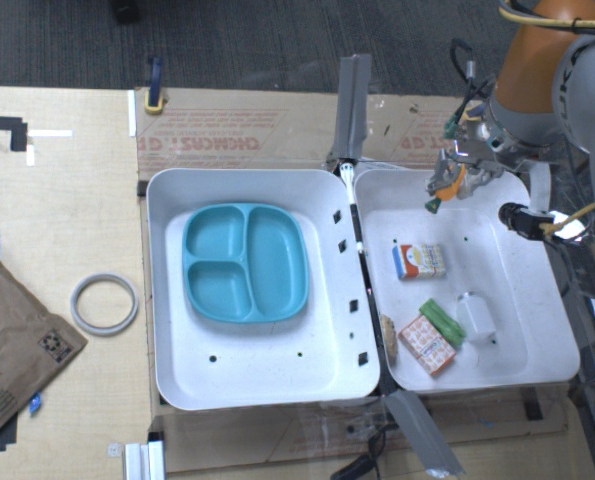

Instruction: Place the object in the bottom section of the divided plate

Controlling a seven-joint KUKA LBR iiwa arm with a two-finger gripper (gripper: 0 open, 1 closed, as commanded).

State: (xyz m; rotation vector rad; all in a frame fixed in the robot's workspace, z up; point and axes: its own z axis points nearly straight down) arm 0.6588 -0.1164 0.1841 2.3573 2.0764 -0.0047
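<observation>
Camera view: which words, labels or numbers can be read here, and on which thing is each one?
"BOX": on the brown cardboard at the left edge, partly cut off.
Red print on the cardboard sheet behind the bins: upside down, too blurred to read surely.
Print on the white carton and the red packet: too small to read.

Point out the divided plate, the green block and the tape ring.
Divided plate [245,264]: camera view, on the ridge between its sections.
Green block [441,323]: camera view, on the middle of its top face.
Tape ring [80,317]: camera view, on the left side of its band.
</observation>
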